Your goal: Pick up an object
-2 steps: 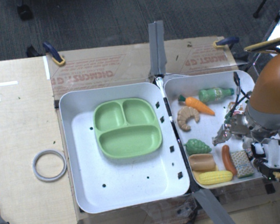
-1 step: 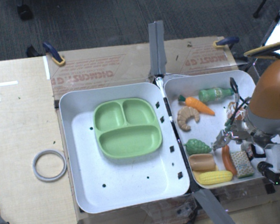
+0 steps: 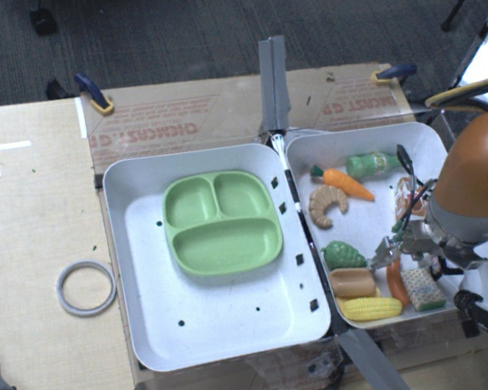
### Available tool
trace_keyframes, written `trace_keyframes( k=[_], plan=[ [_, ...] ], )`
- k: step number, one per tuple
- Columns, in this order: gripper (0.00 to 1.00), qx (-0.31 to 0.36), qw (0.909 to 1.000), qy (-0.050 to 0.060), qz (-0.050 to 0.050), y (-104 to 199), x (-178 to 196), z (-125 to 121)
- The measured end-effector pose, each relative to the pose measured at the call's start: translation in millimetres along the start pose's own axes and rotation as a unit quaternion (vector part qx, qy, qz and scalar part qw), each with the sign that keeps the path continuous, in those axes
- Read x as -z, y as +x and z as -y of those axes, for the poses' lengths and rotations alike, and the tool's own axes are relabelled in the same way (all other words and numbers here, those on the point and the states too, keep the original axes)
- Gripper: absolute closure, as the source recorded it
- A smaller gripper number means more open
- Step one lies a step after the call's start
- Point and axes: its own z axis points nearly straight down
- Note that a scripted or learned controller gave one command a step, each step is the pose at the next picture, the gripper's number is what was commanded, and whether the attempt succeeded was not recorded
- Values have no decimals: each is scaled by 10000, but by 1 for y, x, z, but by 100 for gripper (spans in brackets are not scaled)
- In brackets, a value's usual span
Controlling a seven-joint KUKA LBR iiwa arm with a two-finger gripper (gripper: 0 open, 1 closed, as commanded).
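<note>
Across the bench sit two white bins: the left bin [image 3: 155, 328] bears a green plate [image 3: 223, 222], the right bin [image 3: 357, 135] holds toy food. Reaching from the right, the arm [image 3: 480, 174] lowers its gripper [image 3: 395, 254] over the lower corner; whether it is wide or narrow, I cannot tell. Just below it stands a small orange piece [image 3: 396, 283], long axis running away from the camera, beside a hot dog [image 3: 354, 283] and corn [image 3: 371, 309].

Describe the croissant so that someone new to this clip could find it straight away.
Look in the right bin, the one crowded with toy food. In its upper left part, just below the carrot, lies the croissant. It is the only pale tan, curved, ridged piece; the carrot beside it is bright orange and straight, and the broccoli below it is green.
</note>
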Motion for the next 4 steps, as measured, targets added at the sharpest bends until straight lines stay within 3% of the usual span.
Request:
trace_keyframes(
  k=[1,2,3,4],
  plan=[
    [0,1050,9945,3,0,32,0,-54],
    [0,1450,9894,2,2,-8,0,0],
    [100,1438,9896,8,-6,-7,8,0],
    [100,1000,9950,6,5,62,100,-55]
  ],
)
